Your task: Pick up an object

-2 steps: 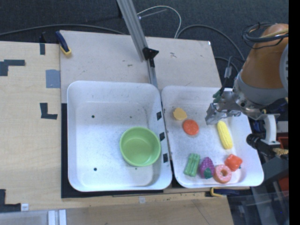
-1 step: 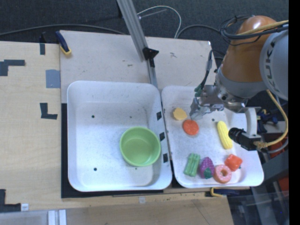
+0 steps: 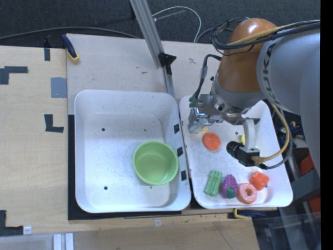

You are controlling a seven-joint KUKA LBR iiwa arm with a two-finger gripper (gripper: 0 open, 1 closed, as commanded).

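Over the right bin, pincer near orange round toy, finger state unclear

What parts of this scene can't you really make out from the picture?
- Gripper: whether its fingers are open or shut, in the camera view; the arm's wrist covers it from above.
- Right bin: its far end, hidden under the arm.
- Purple toy: too small to identify, partly behind the pink ring.
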